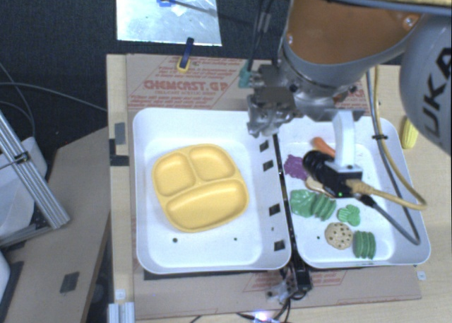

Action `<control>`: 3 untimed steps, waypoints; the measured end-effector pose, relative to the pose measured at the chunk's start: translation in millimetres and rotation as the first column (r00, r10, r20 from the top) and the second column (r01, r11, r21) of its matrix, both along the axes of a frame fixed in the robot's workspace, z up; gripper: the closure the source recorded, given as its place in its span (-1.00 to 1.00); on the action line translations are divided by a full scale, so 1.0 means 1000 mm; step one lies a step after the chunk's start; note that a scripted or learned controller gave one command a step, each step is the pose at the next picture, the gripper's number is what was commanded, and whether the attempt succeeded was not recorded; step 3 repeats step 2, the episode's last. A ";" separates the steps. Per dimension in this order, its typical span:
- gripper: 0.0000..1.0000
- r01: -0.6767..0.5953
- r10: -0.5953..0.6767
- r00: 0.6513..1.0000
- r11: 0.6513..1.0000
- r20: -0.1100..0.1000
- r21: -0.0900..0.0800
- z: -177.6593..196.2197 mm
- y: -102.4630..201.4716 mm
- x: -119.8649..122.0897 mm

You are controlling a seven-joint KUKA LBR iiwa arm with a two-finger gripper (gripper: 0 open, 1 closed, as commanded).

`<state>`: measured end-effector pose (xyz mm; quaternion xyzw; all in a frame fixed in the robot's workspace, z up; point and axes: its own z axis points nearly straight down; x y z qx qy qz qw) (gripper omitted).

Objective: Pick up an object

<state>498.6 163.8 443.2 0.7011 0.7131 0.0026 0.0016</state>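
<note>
- The tool hangs over the ridge between the two bins; whether it is wide or narrow cannot be told.
- Toy foods lie to its right: carrot, cookie, green pieces.
- A yellow divided plate sits to its lower left.

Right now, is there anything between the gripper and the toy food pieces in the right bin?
The gripper hangs above the bins' divider, at the right bin's upper left. The toy food lies lower right of it. A black wrist device and its cables hang over the pieces and cover some of them.
</note>
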 end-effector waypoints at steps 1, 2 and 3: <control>1.00 -0.006 0.006 1.000 1.000 0.002 0.000 0.011 0.000 0.001; 1.00 0.022 -0.022 1.000 1.000 -0.014 -0.005 -0.090 -0.051 -0.003; 1.00 0.022 -0.022 1.000 1.000 -0.014 -0.005 -0.090 -0.051 -0.003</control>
